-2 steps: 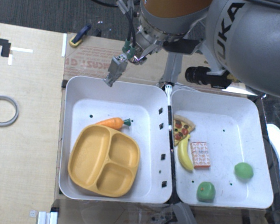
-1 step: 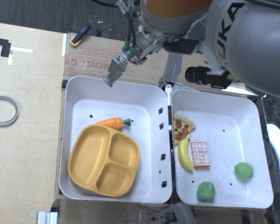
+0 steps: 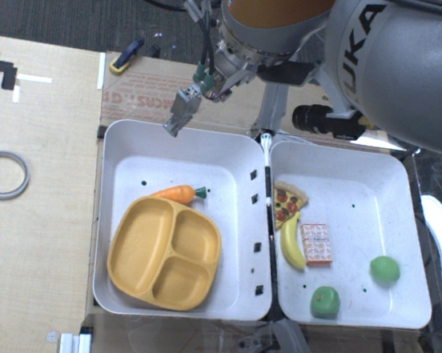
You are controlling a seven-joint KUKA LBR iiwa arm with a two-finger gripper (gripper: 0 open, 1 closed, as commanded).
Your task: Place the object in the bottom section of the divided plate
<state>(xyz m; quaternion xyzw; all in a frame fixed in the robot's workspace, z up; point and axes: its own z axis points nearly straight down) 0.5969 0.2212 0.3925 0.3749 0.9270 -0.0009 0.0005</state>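
- Light wooden bench lies under two shallow white bins, the left bin and the right bin, which touch each other in the middle.
- My gripper hangs above the far rim of the left bin, and I cannot tell how my fingers stand, because they look like one grey piece from this angle.
- Nothing is visible between them.
- Above my gripper comes the orange band, and then my grey arm with big dark letters, of which I read "UKA".
- Just under me, in the left bin, a toy carrot lies touching the far edge of the yellow divided plate.
- All three sections of this plate have nothing inside.
- In the right bin I see a pizza slice, a banana, and a small red and white box whose print is too small to read.
- Near them are two green round fruits.
- On the bench at the left rests a tape ring.
- Behind the left bin lies cardboard with red print which I cannot read.
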